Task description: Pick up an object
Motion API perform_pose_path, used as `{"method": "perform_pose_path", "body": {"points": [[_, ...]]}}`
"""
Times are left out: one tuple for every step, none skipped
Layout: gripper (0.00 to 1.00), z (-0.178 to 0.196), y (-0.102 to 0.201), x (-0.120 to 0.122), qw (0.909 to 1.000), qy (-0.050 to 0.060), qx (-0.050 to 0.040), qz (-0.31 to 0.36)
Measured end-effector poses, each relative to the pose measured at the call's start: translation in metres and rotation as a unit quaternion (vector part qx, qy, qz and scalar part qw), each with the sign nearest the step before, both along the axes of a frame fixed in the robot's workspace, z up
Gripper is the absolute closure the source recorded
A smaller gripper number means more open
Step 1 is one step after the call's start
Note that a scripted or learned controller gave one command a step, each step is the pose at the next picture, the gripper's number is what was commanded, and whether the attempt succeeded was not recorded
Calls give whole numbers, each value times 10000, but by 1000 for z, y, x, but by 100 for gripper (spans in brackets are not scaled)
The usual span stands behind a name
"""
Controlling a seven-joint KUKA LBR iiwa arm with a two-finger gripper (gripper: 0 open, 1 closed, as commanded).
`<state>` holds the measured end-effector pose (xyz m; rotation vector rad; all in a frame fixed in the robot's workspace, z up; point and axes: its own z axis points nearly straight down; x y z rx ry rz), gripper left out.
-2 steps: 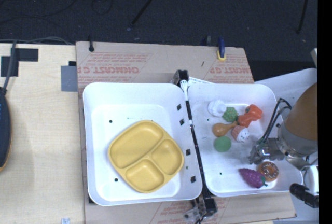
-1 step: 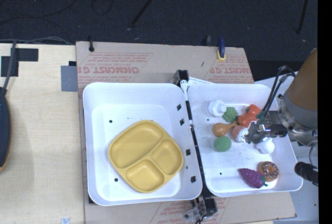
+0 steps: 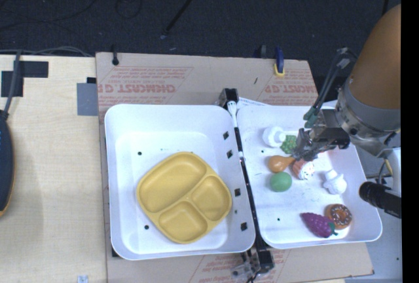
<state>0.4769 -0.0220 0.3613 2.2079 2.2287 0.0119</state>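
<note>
The right bin (image 3: pixel 366 236) holds several small toy foods. A white piece (image 3: pixel 272 137) and a green leafy piece (image 3: pixel 289 143) lie near its back left. In front of them are an orange drumstick (image 3: pixel 279 162), a green ball (image 3: pixel 280 181) and a small white and red piece (image 3: pixel 305 170). My gripper (image 3: pixel 308 149) reaches down among these, just right of the leafy piece and right above the white and red piece. I see nothing lifted off the bin floor.
A white piece (image 3: pixel 334 181), a purple grape bunch (image 3: pixel 317 224) and a sprinkled donut (image 3: pixel 340 215) lie at the right bin's front right. The left bin (image 3: pixel 124 137) holds a yellow divided plate (image 3: pixel 184 196). A raised divider (image 3: pixel 237 164) separates the bins.
</note>
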Motion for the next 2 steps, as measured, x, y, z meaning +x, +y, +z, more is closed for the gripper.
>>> {"method": "perform_pose_path", "body": {"points": [[100, 40, 55, -1, 10000, 33, -1, -19], [100, 81, 99, -1, 10000, 35, -8, -34]]}}
